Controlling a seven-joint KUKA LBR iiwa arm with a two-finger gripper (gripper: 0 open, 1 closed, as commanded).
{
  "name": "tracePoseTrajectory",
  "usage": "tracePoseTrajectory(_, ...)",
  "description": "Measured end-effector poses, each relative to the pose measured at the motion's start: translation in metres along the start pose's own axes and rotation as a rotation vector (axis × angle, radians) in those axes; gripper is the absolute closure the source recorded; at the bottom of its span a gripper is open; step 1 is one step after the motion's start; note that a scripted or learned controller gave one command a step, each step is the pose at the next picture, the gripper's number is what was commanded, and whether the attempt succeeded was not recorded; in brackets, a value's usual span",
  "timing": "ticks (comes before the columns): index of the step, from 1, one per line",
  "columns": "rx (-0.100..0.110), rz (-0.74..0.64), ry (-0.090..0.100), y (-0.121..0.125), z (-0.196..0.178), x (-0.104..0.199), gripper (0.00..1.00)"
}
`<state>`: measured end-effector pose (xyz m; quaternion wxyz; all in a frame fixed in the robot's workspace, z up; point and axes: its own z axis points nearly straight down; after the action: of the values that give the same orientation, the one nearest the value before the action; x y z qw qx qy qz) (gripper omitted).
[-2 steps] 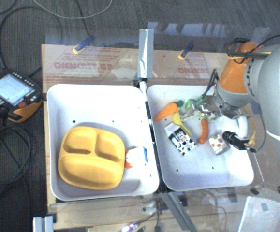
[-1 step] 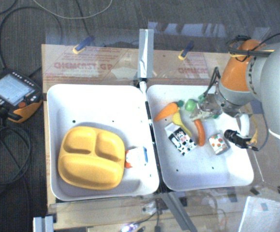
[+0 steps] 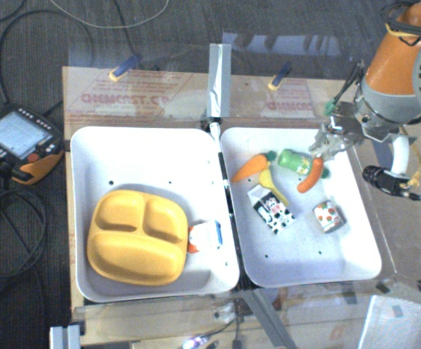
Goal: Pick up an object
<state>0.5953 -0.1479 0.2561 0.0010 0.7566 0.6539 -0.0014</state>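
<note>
Nearest the camera, a yellow divided tray (image 3: 139,237) fills the left bin (image 3: 79,195), a small white carton (image 3: 206,235) touching it. Across the right bin (image 3: 363,260) lie carrots — two (image 3: 250,167) (image 3: 310,176) — a green can (image 3: 294,161), patterned boxes (two). Above its far corner, the end effector (image 3: 329,142); grip state unclear.

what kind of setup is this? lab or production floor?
Most likely a robotics lab test bench, not production. A teach pendant lies on the carpet among loose cables, two white bins sit on a taped board, and the contents are toy items such as a plastic carrot.
</note>
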Motion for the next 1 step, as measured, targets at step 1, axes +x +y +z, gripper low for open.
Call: tracePoseTrajectory(1,0.001,-0.218,0.003,-0.0062,0.0455,0.0638,1.00)
